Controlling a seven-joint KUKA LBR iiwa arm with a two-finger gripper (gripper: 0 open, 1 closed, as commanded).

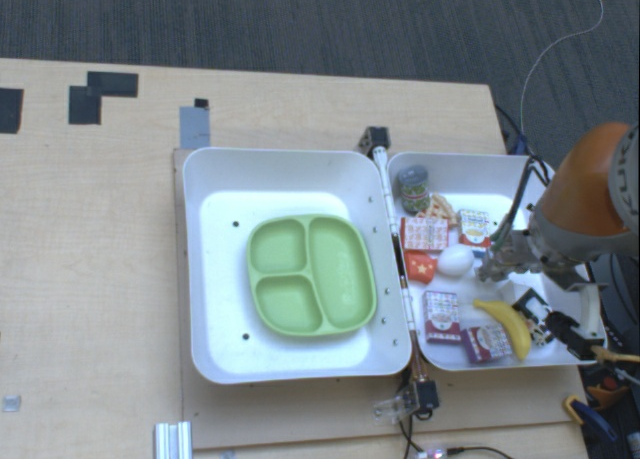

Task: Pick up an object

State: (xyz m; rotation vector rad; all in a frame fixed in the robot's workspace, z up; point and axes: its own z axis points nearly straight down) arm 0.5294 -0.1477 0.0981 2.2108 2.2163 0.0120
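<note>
The right bin (560, 359) holds several small items. A white egg (455, 261) lies near its middle, with a red piece (421, 267) on its left. Above them is a red and white packet (425, 235). A yellow banana (508, 324) lies toward the front, between a small carton (440, 309) and a dark red packet (485, 344). My gripper (493, 267) hangs low over the bin just right of the egg and above the banana's stem end. The wrist hides its tips.
A light green divided plate (311, 275) lies in the left bin (215, 247). A green-lidded jar (413, 187), a tan snack (438, 209) and a small white carton (473, 225) sit at the back of the right bin. Cables run along the bench's right edge.
</note>
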